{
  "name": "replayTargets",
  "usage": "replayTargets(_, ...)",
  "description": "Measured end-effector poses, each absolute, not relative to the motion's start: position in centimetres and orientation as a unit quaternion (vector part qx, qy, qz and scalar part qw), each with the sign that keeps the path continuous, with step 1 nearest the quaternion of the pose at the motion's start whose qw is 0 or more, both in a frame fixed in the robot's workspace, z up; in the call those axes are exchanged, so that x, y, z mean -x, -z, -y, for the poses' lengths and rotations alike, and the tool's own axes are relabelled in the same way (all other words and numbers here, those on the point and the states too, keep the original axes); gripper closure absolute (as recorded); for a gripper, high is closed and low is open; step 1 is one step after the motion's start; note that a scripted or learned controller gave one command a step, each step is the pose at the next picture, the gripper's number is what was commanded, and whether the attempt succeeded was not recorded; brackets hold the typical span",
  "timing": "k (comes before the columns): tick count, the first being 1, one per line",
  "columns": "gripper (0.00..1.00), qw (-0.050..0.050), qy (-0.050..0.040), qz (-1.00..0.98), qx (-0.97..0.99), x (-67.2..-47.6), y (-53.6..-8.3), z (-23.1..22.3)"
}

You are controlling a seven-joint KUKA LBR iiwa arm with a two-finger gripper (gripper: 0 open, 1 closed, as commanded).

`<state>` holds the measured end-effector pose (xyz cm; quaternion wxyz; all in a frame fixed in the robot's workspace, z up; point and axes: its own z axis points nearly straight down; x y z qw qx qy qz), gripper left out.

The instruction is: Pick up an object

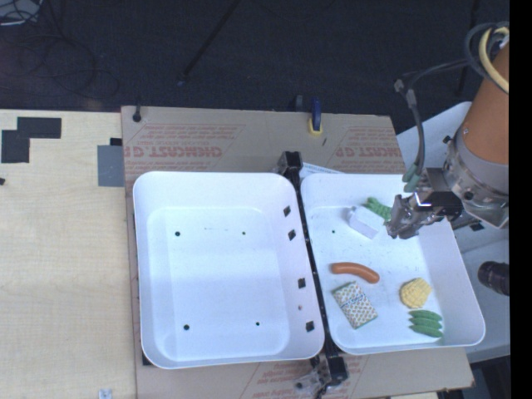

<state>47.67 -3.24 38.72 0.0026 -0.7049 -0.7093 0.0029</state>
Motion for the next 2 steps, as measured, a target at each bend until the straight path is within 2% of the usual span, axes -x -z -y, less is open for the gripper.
replayTargets(2,1.0,0.004,-0.0051,0.713,0.702,-47.74,-40.56,3.28)
